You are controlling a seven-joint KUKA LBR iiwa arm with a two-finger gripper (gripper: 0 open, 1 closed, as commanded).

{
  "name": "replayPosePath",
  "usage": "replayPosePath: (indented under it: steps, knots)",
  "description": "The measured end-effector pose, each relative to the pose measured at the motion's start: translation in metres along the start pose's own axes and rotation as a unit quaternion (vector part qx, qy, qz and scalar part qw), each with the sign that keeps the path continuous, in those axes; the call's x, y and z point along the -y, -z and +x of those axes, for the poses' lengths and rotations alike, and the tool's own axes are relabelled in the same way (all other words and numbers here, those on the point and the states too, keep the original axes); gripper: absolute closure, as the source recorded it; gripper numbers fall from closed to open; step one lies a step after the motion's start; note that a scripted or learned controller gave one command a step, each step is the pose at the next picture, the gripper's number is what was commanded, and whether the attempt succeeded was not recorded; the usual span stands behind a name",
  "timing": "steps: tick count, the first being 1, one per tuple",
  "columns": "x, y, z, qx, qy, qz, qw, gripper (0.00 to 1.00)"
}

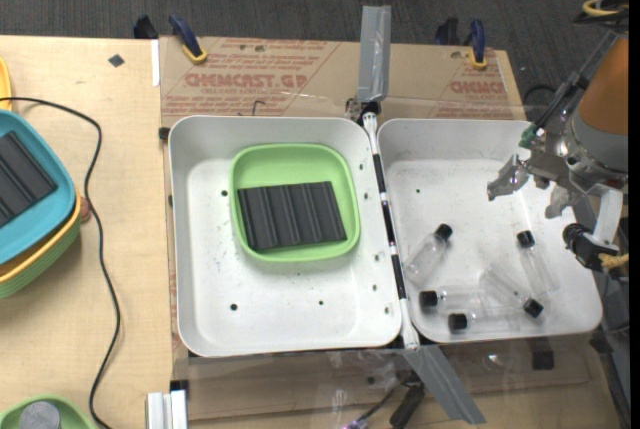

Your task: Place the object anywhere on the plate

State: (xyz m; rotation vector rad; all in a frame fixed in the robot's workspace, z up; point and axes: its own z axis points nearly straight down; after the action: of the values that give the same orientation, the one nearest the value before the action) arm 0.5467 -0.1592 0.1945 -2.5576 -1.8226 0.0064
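A square green plate with a dark ridged insert sits in the left white bin. Several clear plastic vials with black caps lie in the right bin: one vial near the left wall, another toward the right, and more along the front. My gripper hovers over the right bin's far right part, above the vials, its two fingers spread with nothing visible between them.
Cardboard lies under the bins, held by clamps at the back. A grey divider bar separates the bins. Stacked teal and yellow plates and a black cable lie on the wooden bench to the left.
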Motion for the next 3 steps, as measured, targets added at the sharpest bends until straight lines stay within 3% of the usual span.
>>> replayPosePath:
  steps: [1, 2, 3]
  knots:
    - [0.005, 0.045, -0.007, 0.0, -0.162, 0.0, 0.9867, 0.0]
    - [0.011, 0.063, -0.035, 0.0, -0.243, 0.0, 0.9699, 0.0]
    - [0.002, 0.065, -0.045, 0.0, -0.385, 0.001, 0.9229, 0.0]
